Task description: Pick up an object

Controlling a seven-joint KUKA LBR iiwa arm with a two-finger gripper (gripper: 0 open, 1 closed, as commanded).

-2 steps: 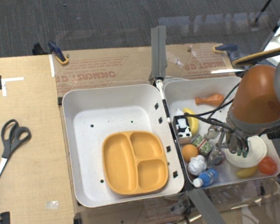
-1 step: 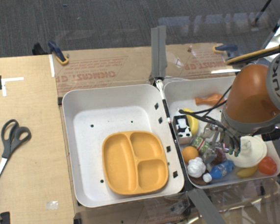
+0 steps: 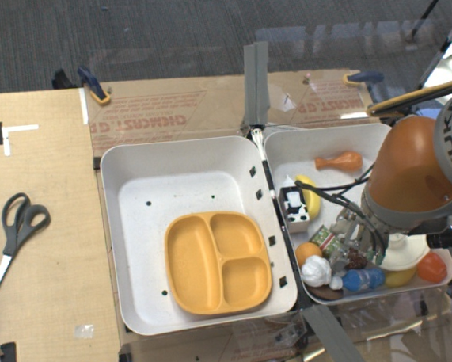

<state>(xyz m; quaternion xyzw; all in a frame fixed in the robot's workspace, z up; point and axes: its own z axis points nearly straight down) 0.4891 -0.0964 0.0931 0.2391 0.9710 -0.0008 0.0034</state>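
From my remote seat, I see the gripper [image 3: 350, 244] low in the right bin [image 3: 341, 135], among cluttered toys [image 3: 330, 266], a banana [image 3: 310, 196] beside it, its grip state unclear; a yellow tray [image 3: 216, 261] sits in the left bin [image 3: 135, 225].

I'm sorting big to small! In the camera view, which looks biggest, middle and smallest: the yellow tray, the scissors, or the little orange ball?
1. Yellow tray, in the left bin, looks biggest by far.
2. Scissors, on the bench at far left, look middle-sized.
3. Orange ball, in the right bin near the gripper, looks smallest.
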